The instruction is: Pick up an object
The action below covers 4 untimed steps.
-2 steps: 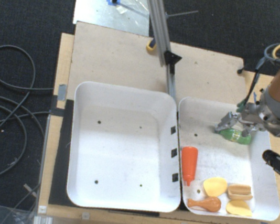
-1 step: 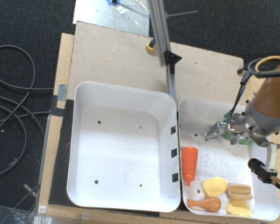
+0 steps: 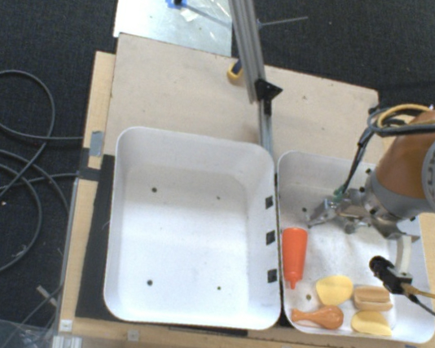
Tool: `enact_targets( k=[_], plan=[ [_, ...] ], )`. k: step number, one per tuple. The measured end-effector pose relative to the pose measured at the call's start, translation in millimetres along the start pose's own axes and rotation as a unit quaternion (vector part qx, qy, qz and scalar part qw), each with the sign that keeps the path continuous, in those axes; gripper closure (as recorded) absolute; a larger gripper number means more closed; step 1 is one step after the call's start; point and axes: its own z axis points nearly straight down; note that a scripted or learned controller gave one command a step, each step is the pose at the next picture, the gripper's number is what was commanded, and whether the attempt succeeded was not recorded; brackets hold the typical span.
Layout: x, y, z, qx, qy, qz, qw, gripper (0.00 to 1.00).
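The right bin (image 3: 301,168) holds several toy foods. An orange carrot (image 3: 293,254) lies along its left wall. Near the front edge sit a yellow rounded piece (image 3: 334,289), a tan bun-like piece (image 3: 372,298), a pale yellow piece (image 3: 373,322) and an orange drumstick-shaped piece (image 3: 319,316). My gripper (image 3: 329,210) hangs over the middle of the right bin, just behind and to the right of the carrot's top. Nothing shows in its grasp.
The left bin (image 3: 119,194) stands beside the right one, their walls touching. A slanted metal pole (image 3: 251,47) crosses the bench behind the bins. A black cable plug (image 3: 386,274) hangs from the wrist over the foods.
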Motion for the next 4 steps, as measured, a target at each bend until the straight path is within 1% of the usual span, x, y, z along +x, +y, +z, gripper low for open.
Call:
enact_targets(
  k=[1, 2, 3, 4],
  plan=[
    [-0.8, 1.6, -13.7, -0.003, 0.0, 0.001, 1.0, 1.0],
    [4.2, 1.7, -76.8, -0.006, -0.001, -0.002, 1.0, 1.0],
    [4.5, 13.9, -132.2, -0.006, -0.001, -0.003, 1.0, 1.0],
    [4.4, 14.9, -145.4, -0.004, -0.001, -0.002, 1.0, 1.0]
  ],
)
